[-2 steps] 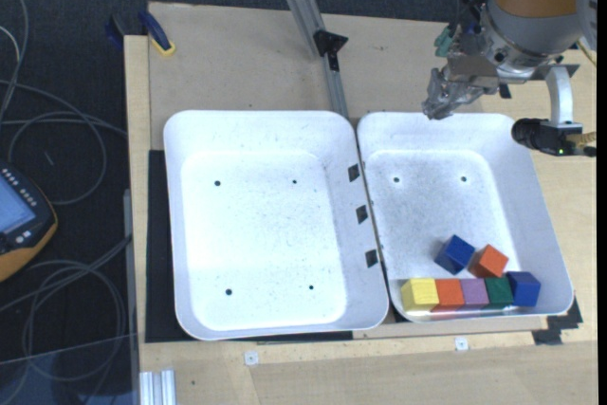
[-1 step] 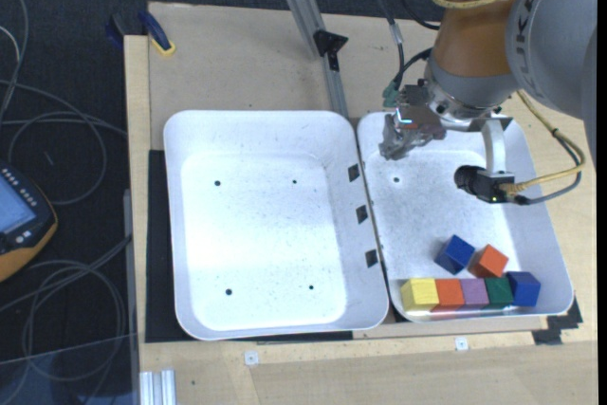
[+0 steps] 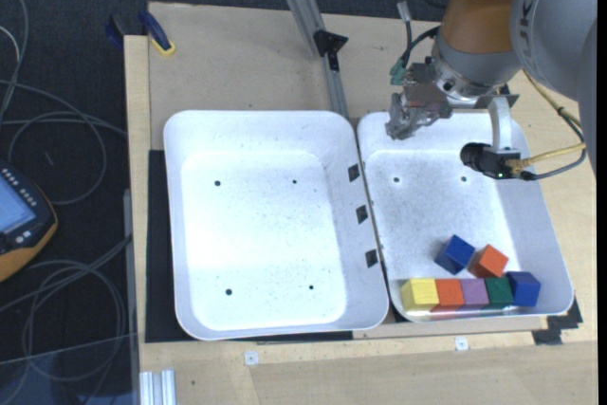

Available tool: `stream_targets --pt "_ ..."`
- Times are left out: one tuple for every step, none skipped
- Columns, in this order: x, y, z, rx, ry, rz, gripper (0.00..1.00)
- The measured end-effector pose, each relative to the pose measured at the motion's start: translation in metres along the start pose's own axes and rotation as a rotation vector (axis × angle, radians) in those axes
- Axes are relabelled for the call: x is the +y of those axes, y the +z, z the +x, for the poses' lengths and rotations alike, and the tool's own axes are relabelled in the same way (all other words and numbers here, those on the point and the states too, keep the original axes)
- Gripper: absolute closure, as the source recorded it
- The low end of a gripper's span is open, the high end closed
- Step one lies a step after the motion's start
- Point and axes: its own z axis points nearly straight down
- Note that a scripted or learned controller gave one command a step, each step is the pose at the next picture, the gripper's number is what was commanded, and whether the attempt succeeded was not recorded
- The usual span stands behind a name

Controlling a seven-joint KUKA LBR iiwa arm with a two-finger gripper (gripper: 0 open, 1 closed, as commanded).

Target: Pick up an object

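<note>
Camera view: my gripper (image 3: 406, 123) hangs over the far edge of the right bin (image 3: 541, 232), and I cannot tell how it is set; I see nothing in it. The blocks lie well apart from it at the near side: a blue block (image 3: 456, 253), an orange block (image 3: 490, 261), and a row of blocks (image 3: 469, 291) along the near wall.

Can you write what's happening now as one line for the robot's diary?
claw: over right bin's far edge | holding: nothing seen | blocks: near corner, untouched
</note>
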Motion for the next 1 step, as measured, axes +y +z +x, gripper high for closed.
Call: stream_targets --pt "0.0074 0.0406 0.0246 0.002 -0.002 0.009 1.00"
